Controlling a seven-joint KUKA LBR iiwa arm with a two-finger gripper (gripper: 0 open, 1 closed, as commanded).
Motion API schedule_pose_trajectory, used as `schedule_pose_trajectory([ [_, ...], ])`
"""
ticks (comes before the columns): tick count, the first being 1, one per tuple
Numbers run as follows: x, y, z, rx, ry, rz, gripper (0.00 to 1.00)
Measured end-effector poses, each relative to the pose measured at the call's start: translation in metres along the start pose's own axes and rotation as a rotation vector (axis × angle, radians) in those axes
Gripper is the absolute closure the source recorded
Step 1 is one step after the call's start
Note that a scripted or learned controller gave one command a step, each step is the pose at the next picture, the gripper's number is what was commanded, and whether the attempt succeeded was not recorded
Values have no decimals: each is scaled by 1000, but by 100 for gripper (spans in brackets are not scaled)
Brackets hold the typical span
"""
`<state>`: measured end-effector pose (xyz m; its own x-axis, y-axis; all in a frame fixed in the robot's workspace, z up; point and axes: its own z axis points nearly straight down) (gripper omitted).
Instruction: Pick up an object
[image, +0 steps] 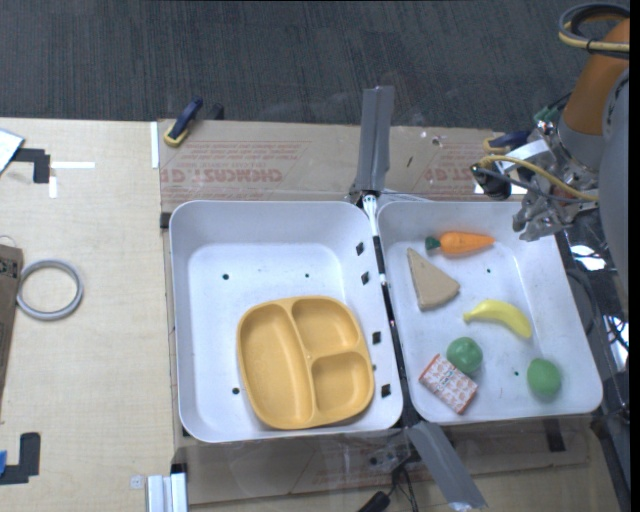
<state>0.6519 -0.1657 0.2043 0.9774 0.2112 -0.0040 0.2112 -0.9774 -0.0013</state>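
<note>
The right bin holds an orange carrot at the back, a tan wedge of bread, a yellow banana, a green round fruit, a second green ball and a red-and-white packet. My gripper hangs over the bin's back right corner, up and to the right of the carrot, with cables looped around the wrist. It touches none of the objects.
The left bin carries a yellow divided plate. A grey post stands behind the seam between the bins. A tape roll lies on the bench at the left, and a blue clamp at the back.
</note>
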Motion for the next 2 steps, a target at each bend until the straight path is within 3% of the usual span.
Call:
schedule_pose_trajectory([
  [1,0,0,0,0,0,-1,0],
  [2,-60,15,113,1,1,-17,0],
])
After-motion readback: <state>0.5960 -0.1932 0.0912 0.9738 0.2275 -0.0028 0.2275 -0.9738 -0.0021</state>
